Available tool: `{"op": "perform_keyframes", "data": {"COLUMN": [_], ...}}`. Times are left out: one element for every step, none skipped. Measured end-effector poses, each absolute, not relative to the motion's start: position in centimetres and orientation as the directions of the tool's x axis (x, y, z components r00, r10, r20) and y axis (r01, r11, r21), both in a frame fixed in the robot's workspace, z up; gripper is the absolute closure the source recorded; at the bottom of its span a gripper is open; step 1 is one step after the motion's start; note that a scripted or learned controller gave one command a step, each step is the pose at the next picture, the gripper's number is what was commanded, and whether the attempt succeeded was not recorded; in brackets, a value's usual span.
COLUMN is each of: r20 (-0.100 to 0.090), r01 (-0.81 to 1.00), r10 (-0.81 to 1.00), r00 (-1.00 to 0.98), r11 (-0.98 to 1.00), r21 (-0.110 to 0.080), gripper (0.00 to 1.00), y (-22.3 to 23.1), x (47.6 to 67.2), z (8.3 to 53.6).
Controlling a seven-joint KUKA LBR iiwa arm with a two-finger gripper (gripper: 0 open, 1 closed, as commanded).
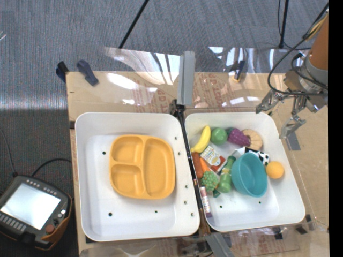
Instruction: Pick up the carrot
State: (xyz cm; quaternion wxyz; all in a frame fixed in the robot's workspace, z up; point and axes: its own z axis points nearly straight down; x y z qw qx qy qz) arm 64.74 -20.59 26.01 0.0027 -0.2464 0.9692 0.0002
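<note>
while the jaws hang spread, broccoli (209, 180) and carton (212, 157) crowd the carrot (199, 166).

Grey ribbed carpet (161, 15) lies beyond the wooden bench (134, 90). A clear sheet on the bench reflects bright light. Thin dark stand legs (136, 16) cross the carpet. Left of the bench, a pendant (32, 210) rests on dark floor.
</note>
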Motion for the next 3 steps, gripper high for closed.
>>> {"op": "perform_keyframes", "data": {"r20": [-0.003,-0.004,-0.004], "r01": [-0.502,-0.68,-0.757], "r10": [-0.502,-0.68,-0.757], "r00": [-0.865,-0.733,-0.653], "r11": [0.865,0.733,0.653], "r21": [0.001,0.0,-0.001], "gripper": [0.0,0.0,0.0], "y": [-20.5,-20.6,-20.5], "x": [64.7,64.7,64.7], "z": [24.3,23.0,23.4]}}
